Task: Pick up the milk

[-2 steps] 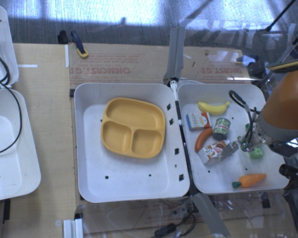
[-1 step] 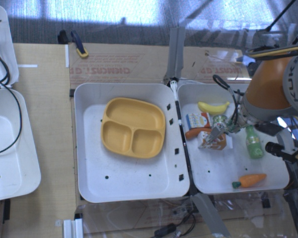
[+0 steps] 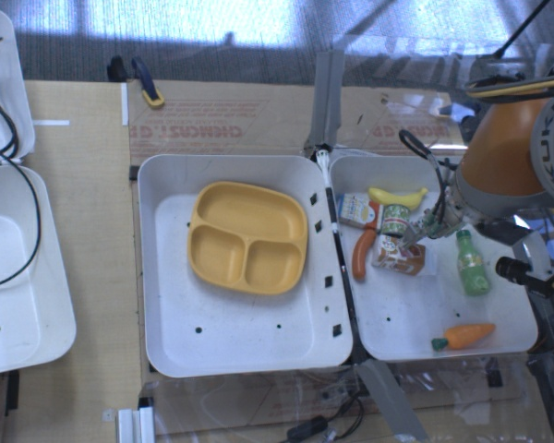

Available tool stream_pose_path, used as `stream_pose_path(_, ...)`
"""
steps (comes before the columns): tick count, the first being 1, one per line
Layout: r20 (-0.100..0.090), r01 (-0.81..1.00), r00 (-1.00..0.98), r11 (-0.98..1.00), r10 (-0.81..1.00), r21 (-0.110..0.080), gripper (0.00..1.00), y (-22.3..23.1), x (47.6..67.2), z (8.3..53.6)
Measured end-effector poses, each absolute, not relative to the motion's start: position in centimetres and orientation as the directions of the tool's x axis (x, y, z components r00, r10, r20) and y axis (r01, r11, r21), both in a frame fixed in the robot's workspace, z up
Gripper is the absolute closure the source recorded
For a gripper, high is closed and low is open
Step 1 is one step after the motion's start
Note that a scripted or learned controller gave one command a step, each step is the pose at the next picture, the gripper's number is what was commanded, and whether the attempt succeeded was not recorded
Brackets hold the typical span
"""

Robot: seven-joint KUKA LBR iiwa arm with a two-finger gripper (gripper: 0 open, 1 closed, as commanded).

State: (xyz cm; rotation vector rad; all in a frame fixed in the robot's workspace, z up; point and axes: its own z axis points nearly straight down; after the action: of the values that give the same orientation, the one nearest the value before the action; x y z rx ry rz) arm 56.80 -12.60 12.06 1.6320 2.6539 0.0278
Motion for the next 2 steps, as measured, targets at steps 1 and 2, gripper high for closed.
stream_pose_path(1, -0.012, 0.892, -0.451, 0.451, 0.892, 0.028, 0.00, -12.6, 56.8, 12.0)
stream_pose_path(2, -0.025, 0.901, -0.433, 0.434, 0.901, 0.027, 0.00, -10.8, 56.2, 10.7)
